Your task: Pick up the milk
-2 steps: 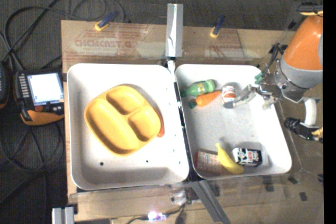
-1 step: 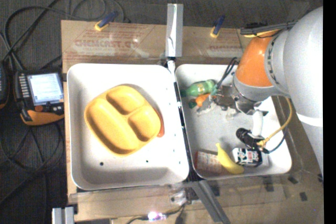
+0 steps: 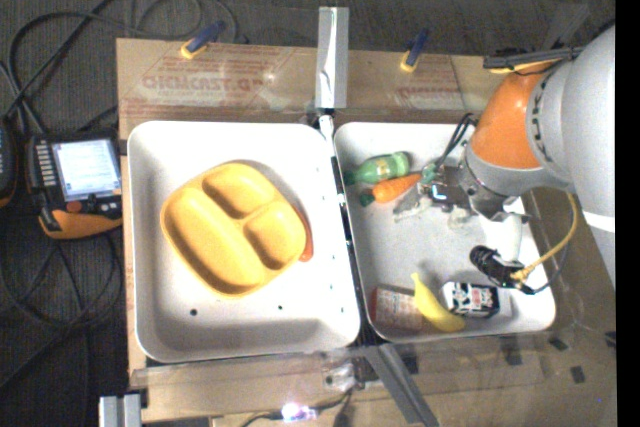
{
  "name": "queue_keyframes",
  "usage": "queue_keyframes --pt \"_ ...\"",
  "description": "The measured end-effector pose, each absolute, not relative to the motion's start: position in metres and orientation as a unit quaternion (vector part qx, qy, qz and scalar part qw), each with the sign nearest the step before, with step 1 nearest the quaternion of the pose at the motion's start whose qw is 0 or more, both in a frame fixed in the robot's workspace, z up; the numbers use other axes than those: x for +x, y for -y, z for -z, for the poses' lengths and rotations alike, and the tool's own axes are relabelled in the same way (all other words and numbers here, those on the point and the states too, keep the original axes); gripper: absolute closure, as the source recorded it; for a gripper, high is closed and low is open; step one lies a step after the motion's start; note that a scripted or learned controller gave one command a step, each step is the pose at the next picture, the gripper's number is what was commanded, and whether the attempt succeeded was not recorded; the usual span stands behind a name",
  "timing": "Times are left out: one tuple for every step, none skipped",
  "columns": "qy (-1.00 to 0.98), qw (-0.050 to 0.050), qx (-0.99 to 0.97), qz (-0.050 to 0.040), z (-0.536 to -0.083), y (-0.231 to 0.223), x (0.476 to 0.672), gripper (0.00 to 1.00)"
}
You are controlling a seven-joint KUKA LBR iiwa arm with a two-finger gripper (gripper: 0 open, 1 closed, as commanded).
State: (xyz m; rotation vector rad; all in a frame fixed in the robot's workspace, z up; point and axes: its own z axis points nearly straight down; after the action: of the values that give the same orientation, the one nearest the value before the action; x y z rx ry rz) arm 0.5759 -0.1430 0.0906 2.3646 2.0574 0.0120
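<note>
Two shallow white bins sit side by side on the brown bench [image 3: 250, 80]. The left bin [image 3: 150, 315] holds a yellow plastic tray with three compartments [image 3: 235, 227], lying near its centre, with a sliver of something orange showing at the tray's right edge. The right bin [image 3: 375, 260] holds the rest of the things. At its upper left a green plastic bottle [image 3: 380, 166] lies on its side, and just below it, touching or nearly so, lies an orange toy carrot [image 3: 395, 188] with its tip pointing right. The grey arm with the orange band [image 3: 510, 130] comes in from the right of the frame, and its gripper [image 3: 428, 197] hangs over the upper middle of the right bin, just beside the carrot's tip; whether it is released or clenched cannot be told from here. The small black-and-white milk carton [image 3: 472, 298] lies in the lower right of that bin, well apart from the gripper. Just left of it lies a yellow toy banana [image 3: 437, 308], partly over a brown rectangular packet [image 3: 397, 308].
</note>
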Motion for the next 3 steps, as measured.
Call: queue_keyframes --pt "-0.588 -0.002 0.809 0.0010 -0.108 0.136 0.549 0.00" --pt "-0.582 0.000 0.813 0.0023 -0.208 0.204 0.483 0.00" --pt "-0.515 -0.001 0.857 0.0019 -0.116 0.163 0.497 0.00"
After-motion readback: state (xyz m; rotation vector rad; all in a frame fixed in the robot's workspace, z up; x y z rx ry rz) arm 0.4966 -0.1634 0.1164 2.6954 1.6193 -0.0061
